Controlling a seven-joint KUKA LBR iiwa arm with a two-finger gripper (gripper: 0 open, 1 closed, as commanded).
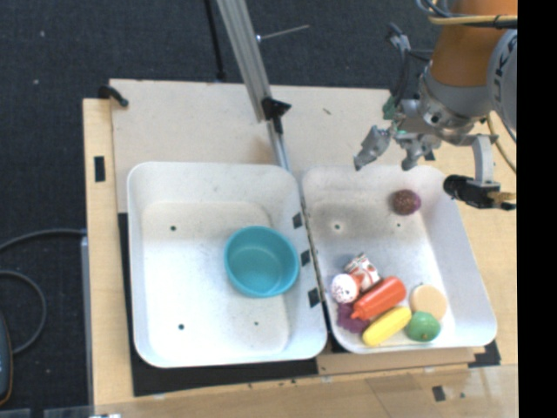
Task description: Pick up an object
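Observation:
My gripper [392,153] hangs over the far edge of the right bin [452,233], its two fingers spread open with nothing between them. A dark purple ball [406,201] lies just below it, near the bin's far right side. At the bin's near end sits a cluster: a white and red toy [360,273], a white egg-like piece [344,287], a red-orange sausage shape [379,297], a yellow banana shape [385,326], a tan round piece [428,300] and a green ball [423,326]. A blue bowl [261,261] rests in the left bin [165,233].
A slanted metal post [248,55] rises from the bench behind the bins and ends at a black clamp [275,109]. A black part [474,190] juts over the right bin's far right rim. Black clips [305,258] sit along the seam between the bins.

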